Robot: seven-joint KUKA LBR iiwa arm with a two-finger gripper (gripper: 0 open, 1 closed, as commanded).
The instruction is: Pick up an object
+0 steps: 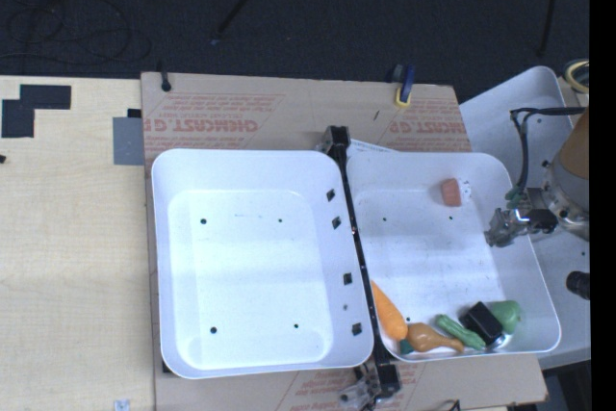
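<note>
The right bin (520, 197) holds a small pink-red block (450, 192) near its far wall. Along its near wall lie an orange carrot-shaped piece (387, 308), a tan piece (428, 337), a long green piece (460, 332), a black block (481, 322) and a round green piece (505, 312). My gripper (502, 228) hangs over the right rim of this bin, to the right of and nearer than the pink-red block. Nothing shows in its grasp.
The left bin (159, 207) sits beside the right one, with a black divider strip (348, 236) between them. Both rest on a cardboard sheet (289, 115). A blue clamp (404, 84) stands at the cardboard's far edge. Cables (525, 144) loop near the arm.
</note>
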